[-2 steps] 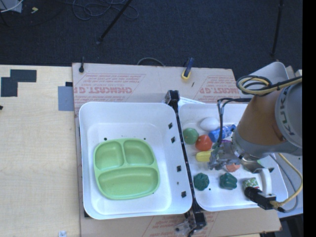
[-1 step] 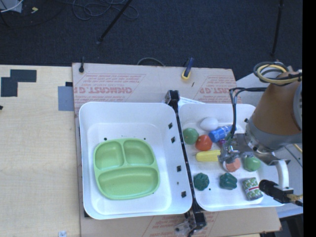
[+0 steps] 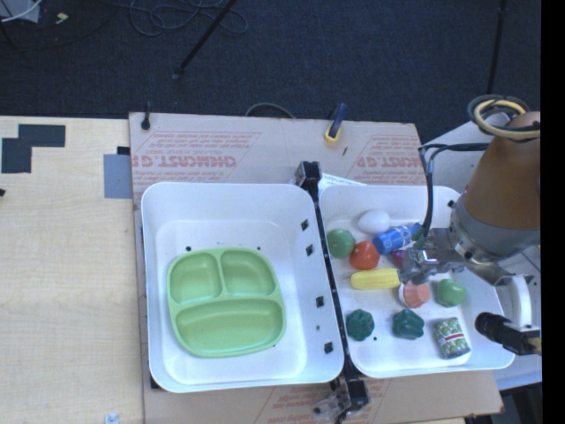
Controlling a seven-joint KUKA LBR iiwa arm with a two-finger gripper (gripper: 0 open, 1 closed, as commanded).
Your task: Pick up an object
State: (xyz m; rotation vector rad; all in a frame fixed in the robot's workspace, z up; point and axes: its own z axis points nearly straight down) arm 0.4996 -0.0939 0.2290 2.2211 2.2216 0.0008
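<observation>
Below, cardboard sheet [image 3: 265,153] under white bins [image 3: 229,203], pale wood bench [image 3: 62,281], dark carpet [image 3: 309,42].

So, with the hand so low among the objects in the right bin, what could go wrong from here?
1. The hand sits in a tight cluster: the yellow corn-shaped toy, the round pink toy and the blue bottle-shaped toy lie very near, so it may push them aside instead of gripping one.
2. The small round green toy lies close under the wrist and could get knocked.
</observation>
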